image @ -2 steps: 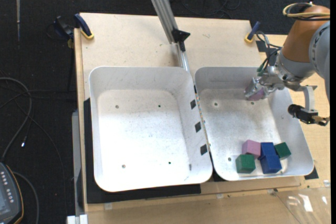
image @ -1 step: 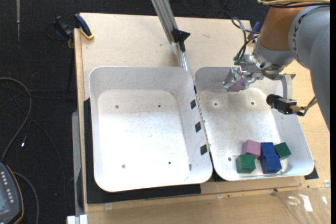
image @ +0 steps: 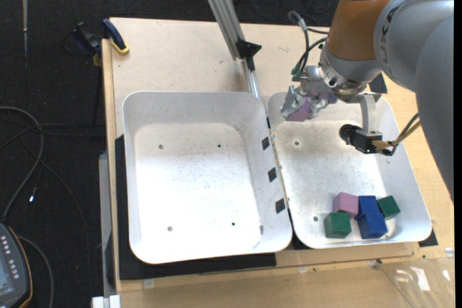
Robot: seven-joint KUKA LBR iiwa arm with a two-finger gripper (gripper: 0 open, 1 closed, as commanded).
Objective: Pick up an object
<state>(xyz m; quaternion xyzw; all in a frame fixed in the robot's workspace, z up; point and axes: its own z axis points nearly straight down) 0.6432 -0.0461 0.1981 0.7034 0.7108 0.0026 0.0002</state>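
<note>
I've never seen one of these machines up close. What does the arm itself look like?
The arm is thick and rounded, with smooth grey casing and a bulging orange band above the wrist. Thin cables, one yellowish, loop over the orange part and run down to the gripper, a small cluster of grey metal parts. A black fitting sticks out beside it.

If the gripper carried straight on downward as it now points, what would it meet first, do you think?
Probably the bare white floor at the far-left corner of the right bin; the gripper hangs there, though depth is unclear.

One fixed overhead cam, slanted down, both bins (image: 137, 155) visible.
</note>
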